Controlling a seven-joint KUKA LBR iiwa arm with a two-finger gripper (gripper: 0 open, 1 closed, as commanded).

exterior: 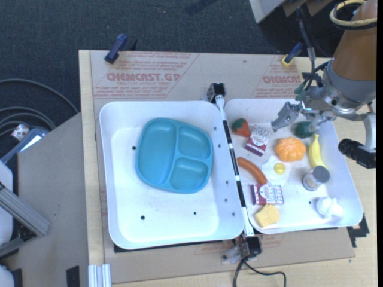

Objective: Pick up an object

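— Over the right bin (350, 187), what is the claw (299, 119) doing?
— It hangs above the toys, fingers spread apart, nothing between them.
— What is closest to it?
— Just below it sits an orange (290, 149). A banana (315, 151) lies below and a bit right. A strawberry (240, 126) and a small carton (258, 140) are to its left.
— And farther down?
— A sausage (252, 170), an egg (279, 170), and a can (315, 177).
— And way off left?
— A blue plate (174, 155) in the left bin (119, 220).
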